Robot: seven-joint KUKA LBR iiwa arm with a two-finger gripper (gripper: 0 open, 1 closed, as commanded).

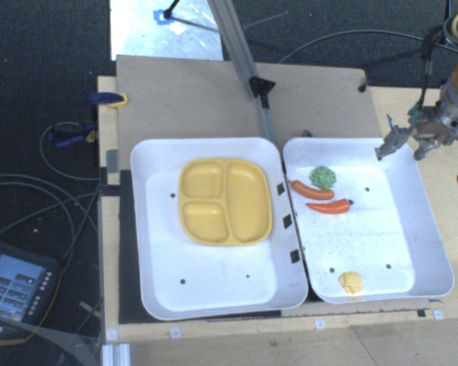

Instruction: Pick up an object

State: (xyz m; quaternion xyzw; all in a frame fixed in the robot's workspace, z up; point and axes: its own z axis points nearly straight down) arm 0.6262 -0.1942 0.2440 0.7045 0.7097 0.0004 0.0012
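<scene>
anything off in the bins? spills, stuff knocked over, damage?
Nothing stands out. The yellow divided plate lies flat in the left bin. In the right bin, the broccoli, sausage, red chili and small yellow item rest on the floor. The gripper hangs over its upper right corner.

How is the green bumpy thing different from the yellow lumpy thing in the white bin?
The green bumpy thing is green and sits near the far end of the right bin, touching a red sausage. The yellow lumpy thing is yellow, a bit smaller, and lies alone near the bin's front edge. Both are small, roundish, and lie in the same bin.
</scene>
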